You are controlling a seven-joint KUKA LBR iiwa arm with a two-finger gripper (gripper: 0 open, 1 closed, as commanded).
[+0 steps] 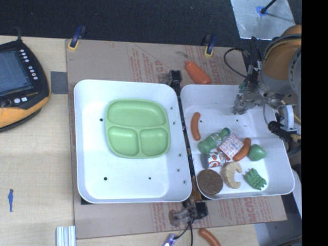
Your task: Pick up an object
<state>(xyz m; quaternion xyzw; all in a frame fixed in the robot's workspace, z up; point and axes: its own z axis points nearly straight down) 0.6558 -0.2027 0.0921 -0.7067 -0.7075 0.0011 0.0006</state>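
far left: teach pendant (18, 83), dark screen, orange-yellow rim, lying on the wooden bench (36, 168). small blue mark near the left edge, near side.

left bin (87, 183): white, shallow, holding a green divided plate (137, 128) with three compartments, set toward the far middle of the bin.

between the bins: black clamp fittings at the far and near ends of the seam. blue clips (77, 36) on the far edge of the brown cardboard sheet (128, 60). orange carrot-like piece (197, 73) on the cardboard just beyond the right bin's far-left corner. another orange piece (210, 236) on the near side, off the cardboard edge.

right bin (215, 94): white, items clustered in the near half. orange sausage (195, 125) lying alone at the left. green bottle-like item (212, 140) right of it, touching a red-and-white packet (230, 146). second orange sausage (242, 149) beside the packet, then a green pepper-like item (256, 152). small printed can or packet (215, 159) nearer. brown round cookie (210, 182) at the near-left corner, tan croissant-like piece (233, 174) just right of it, green leafy item (255, 179) at the near right.

gripper (241, 105): low over the far-right part of the right bin, on bare white floor, well apart from the cluster. nothing seen between the fingers; wide or narrow, cannot tell. orange band (279, 55) of the arm at the far right, black cables looping around the wrist.
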